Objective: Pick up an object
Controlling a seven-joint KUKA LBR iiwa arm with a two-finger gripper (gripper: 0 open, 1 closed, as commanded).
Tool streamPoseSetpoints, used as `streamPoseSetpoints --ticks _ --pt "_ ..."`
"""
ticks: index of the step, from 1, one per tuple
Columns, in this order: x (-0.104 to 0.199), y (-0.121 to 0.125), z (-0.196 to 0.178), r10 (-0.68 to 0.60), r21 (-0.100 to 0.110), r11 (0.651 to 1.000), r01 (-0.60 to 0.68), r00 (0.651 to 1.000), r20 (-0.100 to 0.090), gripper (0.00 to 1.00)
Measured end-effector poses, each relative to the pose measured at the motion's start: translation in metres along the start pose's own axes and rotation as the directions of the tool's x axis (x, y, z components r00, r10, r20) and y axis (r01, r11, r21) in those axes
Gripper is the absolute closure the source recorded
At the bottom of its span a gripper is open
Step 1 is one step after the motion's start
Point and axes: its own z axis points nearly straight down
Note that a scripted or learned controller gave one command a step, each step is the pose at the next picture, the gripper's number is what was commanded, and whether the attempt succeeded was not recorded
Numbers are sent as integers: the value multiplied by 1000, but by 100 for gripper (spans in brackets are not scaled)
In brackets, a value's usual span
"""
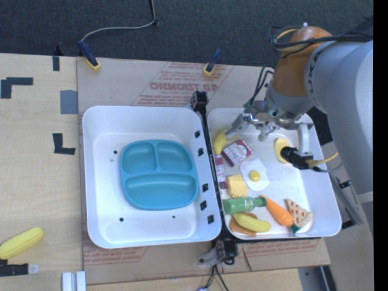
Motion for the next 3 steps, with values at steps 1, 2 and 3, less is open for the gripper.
streamPoseSetpoints --ticks 1,2,3 --pt "5 27 53 -1 -5 1000 1 1000 2 0" --pt "5 27 43 -2 -3 1000 2 1000 3 100" --pt "67 9 -47 -1 -4 1000 1 1000 0 100"
